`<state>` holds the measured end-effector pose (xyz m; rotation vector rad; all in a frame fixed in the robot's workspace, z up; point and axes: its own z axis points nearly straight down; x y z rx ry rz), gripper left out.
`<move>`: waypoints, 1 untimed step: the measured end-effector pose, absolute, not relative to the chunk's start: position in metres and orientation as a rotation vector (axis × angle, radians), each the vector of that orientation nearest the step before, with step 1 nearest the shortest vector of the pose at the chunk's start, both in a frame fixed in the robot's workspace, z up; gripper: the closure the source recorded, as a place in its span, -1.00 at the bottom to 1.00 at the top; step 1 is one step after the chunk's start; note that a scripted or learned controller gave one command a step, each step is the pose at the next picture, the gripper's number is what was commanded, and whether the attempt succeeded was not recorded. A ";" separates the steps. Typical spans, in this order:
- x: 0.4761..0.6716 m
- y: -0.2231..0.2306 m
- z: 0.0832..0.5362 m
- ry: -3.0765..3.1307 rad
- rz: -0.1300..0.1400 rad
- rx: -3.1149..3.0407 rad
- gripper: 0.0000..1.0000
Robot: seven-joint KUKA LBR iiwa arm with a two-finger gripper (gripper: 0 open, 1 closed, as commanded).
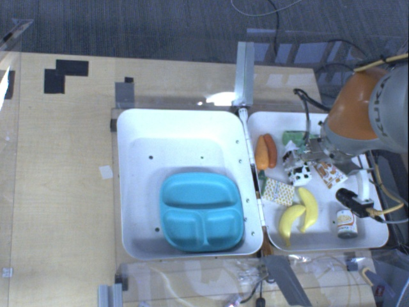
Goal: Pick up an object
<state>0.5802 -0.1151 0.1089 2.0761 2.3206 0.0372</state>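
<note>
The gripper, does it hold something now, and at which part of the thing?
It cannot be told. The gripper is low in the right bin, just above a black-and-white cow toy, but nothing is clearly seen between its fingers.

The table (64,190) looks like pale wood laminate, smooth with a faint sheen. Both white bins look like moulded plastic — the left bin (140,171) satin, catching a bright glare at its far rim, the right bin (377,235) the same. The blue divided tray (201,211) is smooth, softly glossy plastic. The bananas (299,215) have a waxy, plastic-like shine, as does the orange carrot-shaped piece (266,151). The arm (383,107) has a matt grey shell and a glossy orange band — beyond the table, the floor (128,18) is dark, ribbed carpet.
</note>
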 end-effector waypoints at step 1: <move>0.613 -0.156 0.096 2.602 0.016 1.720 1.00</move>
